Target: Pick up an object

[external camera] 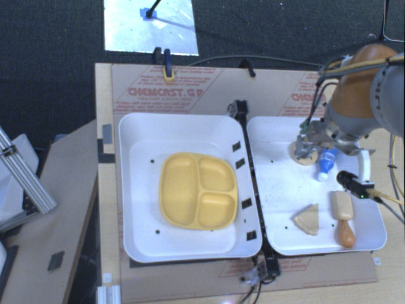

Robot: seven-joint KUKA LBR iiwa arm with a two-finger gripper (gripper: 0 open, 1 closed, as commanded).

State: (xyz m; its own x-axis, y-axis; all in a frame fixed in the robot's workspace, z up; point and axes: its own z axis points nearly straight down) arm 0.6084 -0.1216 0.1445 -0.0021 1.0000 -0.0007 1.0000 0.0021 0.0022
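Two bins: left bin (pixel 136 170) carries a yellow divided plate (pixel 198 190); right bin (pixel 278 189) has bare floor at its middle.
Gripper (pixel 306 145): low at the right bin's far side, grip state hidden.
Objects: tan disc (pixel 304 154) beneath gripper; blue bottle (pixel 326 163) just beside; tan wedge (pixel 307 219) and wooden brush (pixel 343 217) near the front rim.

Two white bins: left bin (pixel 136 170), right bin (pixel 278 189). Yellow divided plate (pixel 197 190). Blue-and-white bottle (pixel 326 163). Tan wedge (pixel 307 220). Beige and orange-brown brush-like item (pixel 343 216). Grey arm (pixel 386 100) with orange band. Red lettering on tan board (pixel 209 84).
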